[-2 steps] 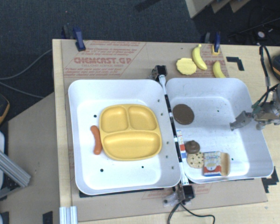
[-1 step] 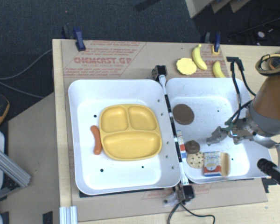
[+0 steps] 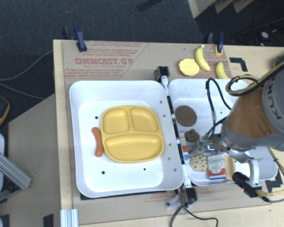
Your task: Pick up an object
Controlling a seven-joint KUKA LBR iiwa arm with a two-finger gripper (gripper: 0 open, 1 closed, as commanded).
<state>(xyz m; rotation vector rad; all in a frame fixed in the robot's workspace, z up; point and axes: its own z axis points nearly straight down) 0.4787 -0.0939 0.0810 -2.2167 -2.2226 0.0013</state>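
My claw [image 3: 204,144] sits low in the right bin [image 3: 199,90], just above the cookie [image 3: 197,162] and beside the small carton [image 3: 216,167]; can't tell its state. Brown disc [image 3: 184,114] and a smaller brown piece [image 3: 192,135] lie nearby. Left bin [image 3: 80,126] has the yellow tray [image 3: 131,133] w/ a hot dog [image 3: 98,141] alongside. Bananas [image 3: 202,59] on desk [image 3: 109,60].

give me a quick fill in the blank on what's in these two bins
1. The yellow divided plate lies in the ____ bin.
2. The hot dog lies just ____ of that plate.
3. The two bananas lie ____ the bins, on the bench.
4. The round cookie lies in the ____ bin.

Missing words: left; left; outside; right
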